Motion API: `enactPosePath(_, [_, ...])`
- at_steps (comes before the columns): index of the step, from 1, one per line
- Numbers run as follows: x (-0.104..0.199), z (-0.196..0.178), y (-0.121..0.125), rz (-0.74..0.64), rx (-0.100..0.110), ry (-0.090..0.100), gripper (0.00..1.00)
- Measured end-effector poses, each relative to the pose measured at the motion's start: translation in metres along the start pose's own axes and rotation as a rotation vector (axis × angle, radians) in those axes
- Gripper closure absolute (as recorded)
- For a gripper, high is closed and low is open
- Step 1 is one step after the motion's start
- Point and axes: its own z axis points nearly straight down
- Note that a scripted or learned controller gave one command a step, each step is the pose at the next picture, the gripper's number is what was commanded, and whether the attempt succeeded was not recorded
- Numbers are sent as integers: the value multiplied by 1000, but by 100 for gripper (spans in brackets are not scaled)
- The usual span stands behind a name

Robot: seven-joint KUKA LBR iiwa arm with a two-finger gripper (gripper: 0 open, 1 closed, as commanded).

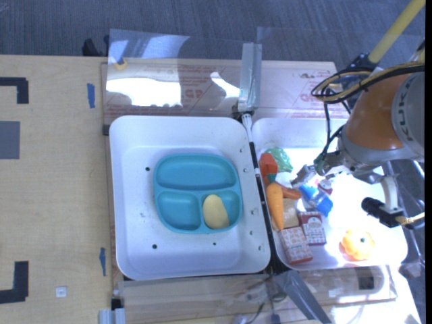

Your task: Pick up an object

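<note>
Honestly the pick hasn't happened yet as far as I can see. The gripper (316, 176) sits low in the right bin (398, 252), right over the toy pile, and I can't tell what it's doing with its grip. A blue block (317, 198) lies just below it, a toy carrot (275, 204) off to its left, an orange-yellow toy (356, 244) further out. Grabbing and lifting are left.

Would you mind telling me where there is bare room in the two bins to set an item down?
Left bin: bare white floor all round the blue tray, and the tray's top compartment. Its lower right compartment holds a yellow potato. Right bin: crowded along its left side around the carrot and small cartons; a bare patch lies above the yellow duck.
</note>
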Motion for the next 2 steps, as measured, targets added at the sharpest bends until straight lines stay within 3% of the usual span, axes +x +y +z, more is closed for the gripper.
enactPosePath(1, [-3,-10,1,4,-4,-4,100])
enactPosePath(2, [45,-89,32,138,26,11,100])
